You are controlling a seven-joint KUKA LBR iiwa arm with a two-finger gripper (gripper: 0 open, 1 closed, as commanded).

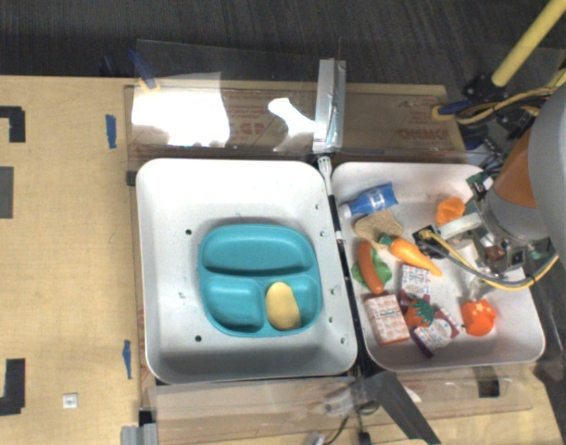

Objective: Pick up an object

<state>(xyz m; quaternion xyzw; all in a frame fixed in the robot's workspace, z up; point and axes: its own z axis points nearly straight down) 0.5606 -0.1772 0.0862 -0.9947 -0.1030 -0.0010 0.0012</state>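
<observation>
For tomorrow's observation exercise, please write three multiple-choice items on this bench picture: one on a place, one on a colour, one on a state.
1. Where does the yellow potato lie?
A. In the teal tray in the left bin
B. Among the toys in the right bin
C. On the bench outside both bins

2. What colour is the bottle at the top of the right bin?
A. Red
B. Blue
C. Green

3. How is the arm placed?
A. Over the left bin
B. Over the right bin
C. Away from both bins

Answers: 1 A, the potato sits in a lower tray compartment. 2 B, the bottle is blue. 3 B, the arm hangs over the right bin's right side.
</observation>
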